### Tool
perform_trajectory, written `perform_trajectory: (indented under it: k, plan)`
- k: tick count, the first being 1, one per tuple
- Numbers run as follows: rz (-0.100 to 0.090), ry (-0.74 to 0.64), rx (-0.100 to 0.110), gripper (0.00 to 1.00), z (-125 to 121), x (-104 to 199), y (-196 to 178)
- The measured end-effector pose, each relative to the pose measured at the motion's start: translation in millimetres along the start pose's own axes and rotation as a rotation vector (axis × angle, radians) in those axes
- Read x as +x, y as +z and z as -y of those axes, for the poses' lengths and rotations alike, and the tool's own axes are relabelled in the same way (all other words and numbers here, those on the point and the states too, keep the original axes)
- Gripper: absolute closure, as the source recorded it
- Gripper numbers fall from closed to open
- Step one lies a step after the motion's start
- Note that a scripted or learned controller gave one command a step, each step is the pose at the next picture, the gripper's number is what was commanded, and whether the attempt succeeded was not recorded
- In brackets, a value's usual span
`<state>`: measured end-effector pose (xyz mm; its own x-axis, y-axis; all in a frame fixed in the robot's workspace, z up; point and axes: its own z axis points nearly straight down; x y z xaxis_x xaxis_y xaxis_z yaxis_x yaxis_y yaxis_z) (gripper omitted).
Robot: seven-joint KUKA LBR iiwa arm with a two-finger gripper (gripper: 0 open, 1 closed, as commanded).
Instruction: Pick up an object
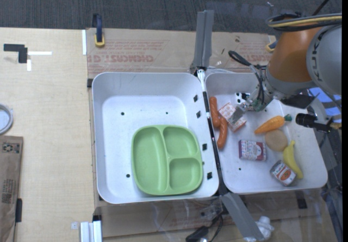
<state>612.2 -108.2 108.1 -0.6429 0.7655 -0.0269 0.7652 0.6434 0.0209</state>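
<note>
- Two shallow white bins side by side on the surface: left bin (109,126) and right bin (310,173), touching along a shared middle rim.
- In the left bin, toward its near edge: a green divided plate (166,159) with three compartments, lying flat.
- In the right bin, along its left wall: two orange sausages (218,121), end to end, the nearer one slanting toward the middle rim.
- Just right of the sausages: a small pink and white packet (227,110) and a grey wrapped item (237,121), touching each other.
- At the right bin's centre: a red and white carton (252,150), lying flat.
- Toward the right wall: a carrot (270,124) lying tilted, a tan round piece (276,140) just below it, a yellow banana (292,159) beside that, and a small can (283,173) on its side near the near-right corner.
- Pincer (251,102) low over the far-left part of the right bin, just above the packet and wrapped item; cannot tell its state, nothing visibly between its tips.
- A black and white item (241,97) just beside the pincer, too small to identify.
- Grey arm with orange band (291,56) leaning over the right bin's far-right corner, hiding that part of the bin.
- Elsewhere on the surface: a blue and yellow clamp (98,31) at the far edge, a roll of tape (4,120) at the left edge.
</note>
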Motion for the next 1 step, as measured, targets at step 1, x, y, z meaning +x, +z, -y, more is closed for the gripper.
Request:
perform_trajectory:
  k: [1]
  plan:
    - [0.002, -0.278, -0.004, 0.0, 48.4, -34.8, -0.4]
